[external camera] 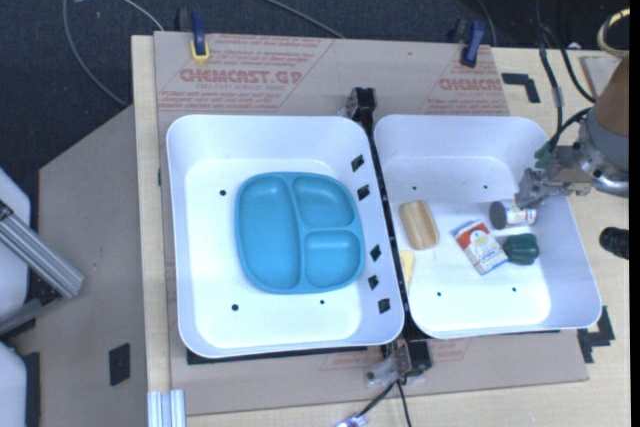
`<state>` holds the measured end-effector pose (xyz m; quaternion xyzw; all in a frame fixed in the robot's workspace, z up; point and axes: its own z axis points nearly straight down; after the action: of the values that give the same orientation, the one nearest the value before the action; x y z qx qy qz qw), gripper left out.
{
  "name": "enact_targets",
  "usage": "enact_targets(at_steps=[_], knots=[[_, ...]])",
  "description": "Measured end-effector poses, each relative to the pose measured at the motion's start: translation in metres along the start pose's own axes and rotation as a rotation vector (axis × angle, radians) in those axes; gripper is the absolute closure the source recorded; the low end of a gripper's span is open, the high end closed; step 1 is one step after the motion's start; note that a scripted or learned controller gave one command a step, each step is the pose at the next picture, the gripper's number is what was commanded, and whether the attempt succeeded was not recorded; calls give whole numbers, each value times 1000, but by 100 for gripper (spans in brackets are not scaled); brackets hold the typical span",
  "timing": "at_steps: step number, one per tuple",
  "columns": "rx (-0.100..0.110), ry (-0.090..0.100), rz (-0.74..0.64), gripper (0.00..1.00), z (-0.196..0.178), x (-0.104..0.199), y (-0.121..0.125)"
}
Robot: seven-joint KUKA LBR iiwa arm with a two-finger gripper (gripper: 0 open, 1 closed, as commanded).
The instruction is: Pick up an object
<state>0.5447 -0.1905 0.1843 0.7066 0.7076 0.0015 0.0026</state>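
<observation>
Tube [507, 214] at end effector [531, 198] tips

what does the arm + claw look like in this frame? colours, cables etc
Arm enters from the right: grey rounded body with an orange-tan section above. The claw is a small pale metallic assembly, with green marks on its side. Dark cables loop along the arm toward the wrist. No readable markings.

You see glossy white plastic bins [200, 215]; a smooth matt blue plastic tray [298, 231]; a printed paper-faced board [300, 75] beneath.
</observation>
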Motion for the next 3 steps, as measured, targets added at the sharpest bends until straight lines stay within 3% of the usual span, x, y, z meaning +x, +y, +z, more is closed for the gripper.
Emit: enact_targets(at_steps=[1, 3], knots=[[2, 0, 0, 100, -30, 0, 1], [3, 3, -5, 100, -37, 98, 21]])
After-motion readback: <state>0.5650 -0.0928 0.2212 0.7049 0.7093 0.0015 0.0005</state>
